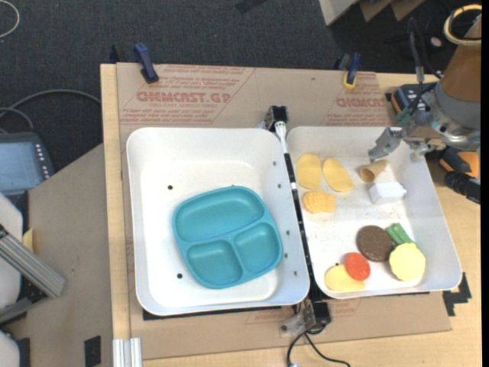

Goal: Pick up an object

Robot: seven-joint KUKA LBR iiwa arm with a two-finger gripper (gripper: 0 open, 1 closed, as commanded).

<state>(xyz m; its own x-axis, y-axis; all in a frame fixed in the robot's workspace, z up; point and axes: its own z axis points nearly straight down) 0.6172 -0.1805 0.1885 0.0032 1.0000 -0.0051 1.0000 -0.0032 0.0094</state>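
A: Arm enters from the right. Gripper [391,145] hangs over the far part of the right bin [443,228], near its far edge. Can't tell from this view how the tool is set, spread or pressed; nothing seen in it.

B: Closest candidates?

A: Tan cone [372,172] just below the tool, white block [386,191] just beside the cone toward the near side. Two yellow pieces [323,172] by the left wall, a waffle [318,202] under them. Near edge: brown disc [374,243], green piece [398,233], yellow round [407,262], red piece [357,266] touching a yellow one [340,279].

B: Left bin [145,205]?

A: Blue tray [226,236], middle to near side. Wide, flat; poor pick.

B: Advice?

A: My read: go for the cone or the block. They sit close, so centre on one, straddle its narrow side, descend straight. The cone lies on its side and may roll; close across its body, not along it. The cluster at the near edge is crowded; likely nudges.
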